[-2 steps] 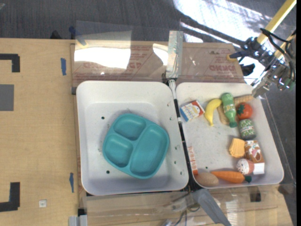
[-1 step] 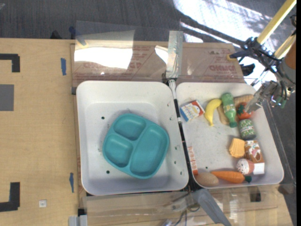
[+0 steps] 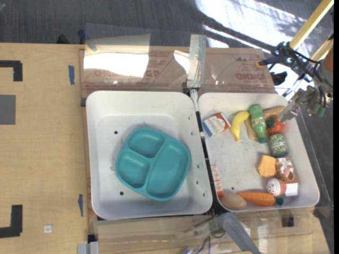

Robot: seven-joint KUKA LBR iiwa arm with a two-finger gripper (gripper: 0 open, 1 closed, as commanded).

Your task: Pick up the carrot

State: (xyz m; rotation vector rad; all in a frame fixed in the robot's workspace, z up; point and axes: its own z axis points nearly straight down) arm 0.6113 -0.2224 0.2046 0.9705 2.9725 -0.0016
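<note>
- Camera view: two shallow white plastic bins are sitting side by side on the bench, the left bin (image 3: 100, 157) and the right bin (image 3: 233, 163) touching along their shared inner edge.
- The left bin is carrying a teal plastic plate with three compartments (image 3: 153, 163), lying near the bin's middle, slightly toward its near edge.
- The long orange toy carrot with a small green tip (image 3: 258, 198) is lying flat along the right bin's near edge, just beside a small tan potato-shaped piece (image 3: 231, 200) in the near left corner.
- A yellow toy banana (image 3: 239, 124), a small white and red carton (image 3: 215, 124), and a green bottle (image 3: 258, 121) are resting near the right bin's far edge.
- An orange cheese-like wedge (image 3: 267, 166) and a few small packaged toys are lining the right bin's right edge.
- The metal two-finger gripper (image 3: 290, 111) is hovering over the right bin's far right corner, close to a red tomato-like toy (image 3: 274, 125), well apart from the carrot.
- Whether its tips are apart or together is too small and blurred to tell; nothing is visibly between them.
</note>
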